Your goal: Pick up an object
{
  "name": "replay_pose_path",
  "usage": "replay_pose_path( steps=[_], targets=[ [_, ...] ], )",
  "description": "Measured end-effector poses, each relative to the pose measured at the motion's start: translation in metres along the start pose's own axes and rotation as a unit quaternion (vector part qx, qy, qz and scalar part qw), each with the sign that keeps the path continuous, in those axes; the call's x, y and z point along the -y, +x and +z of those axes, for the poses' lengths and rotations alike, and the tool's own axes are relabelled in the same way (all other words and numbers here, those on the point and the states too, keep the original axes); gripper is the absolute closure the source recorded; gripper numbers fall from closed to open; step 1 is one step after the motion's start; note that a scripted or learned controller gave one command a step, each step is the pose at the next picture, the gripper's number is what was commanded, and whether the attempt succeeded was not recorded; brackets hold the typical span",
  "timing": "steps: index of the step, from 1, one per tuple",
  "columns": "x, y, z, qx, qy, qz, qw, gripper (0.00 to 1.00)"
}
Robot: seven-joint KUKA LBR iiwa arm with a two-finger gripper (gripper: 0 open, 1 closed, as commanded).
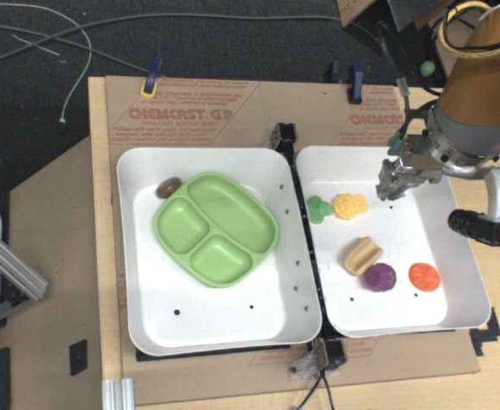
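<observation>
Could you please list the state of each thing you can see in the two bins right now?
Green tray: flat in left bin.
Brown piece: beside tray.
Yellow toy: touching green toy.
Tan block: against purple ball.
Orange ball: alone.
Pincer: above right bin.

two bins sit side by side on the bench: the left bin point(138, 254) and the right bin point(455, 289), touching along their inner walls. in the left bin lies a tray point(216, 227), near the middle, with a small lump point(168, 187) just behind its left corner. in the right bin, a floret point(318, 209) and a cob point(350, 205) lie side by side near the back left. nearer the front lie a block point(361, 255), a ball point(379, 277) touching it, and a round piece point(424, 277) to the right. my gripper point(392, 183) hangs over the back of the right bin, right of the cob.
</observation>
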State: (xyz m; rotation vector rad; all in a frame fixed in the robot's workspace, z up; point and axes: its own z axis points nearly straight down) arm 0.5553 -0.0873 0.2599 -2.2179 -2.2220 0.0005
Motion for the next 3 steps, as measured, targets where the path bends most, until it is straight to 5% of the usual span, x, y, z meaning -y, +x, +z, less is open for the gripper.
replay_pose_path(
  steps=[3],
  targets=[
    [0.022,0.144,0.013,0.000,0.001,-0.001,1.0000,1.00]
  ],
)
